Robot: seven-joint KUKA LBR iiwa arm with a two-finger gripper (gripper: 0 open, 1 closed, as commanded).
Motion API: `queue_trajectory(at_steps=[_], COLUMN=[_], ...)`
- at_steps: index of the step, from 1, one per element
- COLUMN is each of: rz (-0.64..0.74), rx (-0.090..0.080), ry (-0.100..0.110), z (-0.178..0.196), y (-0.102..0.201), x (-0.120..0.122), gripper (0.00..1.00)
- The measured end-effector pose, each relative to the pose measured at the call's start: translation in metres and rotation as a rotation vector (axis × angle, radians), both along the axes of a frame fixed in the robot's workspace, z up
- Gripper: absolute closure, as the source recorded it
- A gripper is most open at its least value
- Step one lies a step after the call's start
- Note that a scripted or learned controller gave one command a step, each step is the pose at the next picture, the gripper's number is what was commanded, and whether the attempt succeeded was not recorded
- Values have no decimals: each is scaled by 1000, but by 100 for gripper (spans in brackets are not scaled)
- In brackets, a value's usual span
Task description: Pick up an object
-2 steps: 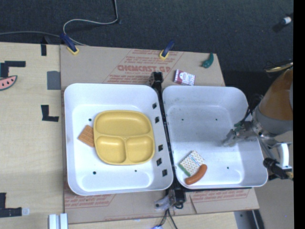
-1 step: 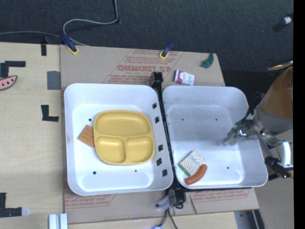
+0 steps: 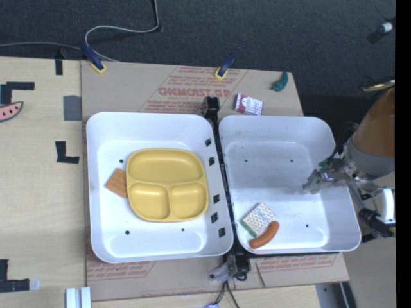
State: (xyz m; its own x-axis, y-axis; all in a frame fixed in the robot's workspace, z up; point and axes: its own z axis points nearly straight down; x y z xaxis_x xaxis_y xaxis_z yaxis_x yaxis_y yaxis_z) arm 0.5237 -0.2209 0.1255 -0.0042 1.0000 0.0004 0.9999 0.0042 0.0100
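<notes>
The right bin (image 3: 276, 133) holds a sausage (image 3: 264, 234) near its front edge. A small patterned packet (image 3: 257, 219) lies against the sausage, just behind it. In the left bin (image 3: 109, 133) sits a yellow divided plate (image 3: 167, 183), with a brown cracker (image 3: 117, 183) tucked at its left side. My gripper (image 3: 319, 180) reaches in over the right bin's right rim, low over the bin floor. It is well to the right of the sausage and packet, and nothing shows in it.
A small red and white packet (image 3: 247, 104) lies on the cardboard behind the bins. Yellow clamps (image 3: 225, 68) hold the cardboard's far edge, and a green item (image 3: 280, 81) lies near its far right corner. A cable (image 3: 122, 27) runs across the dark floor behind.
</notes>
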Motion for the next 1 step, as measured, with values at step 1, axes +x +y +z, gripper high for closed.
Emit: queue_trajectory(at_steps=[1], rz=[1], rx=[1], ry=[0], z=[9], y=[1], x=[1], gripper=[100])
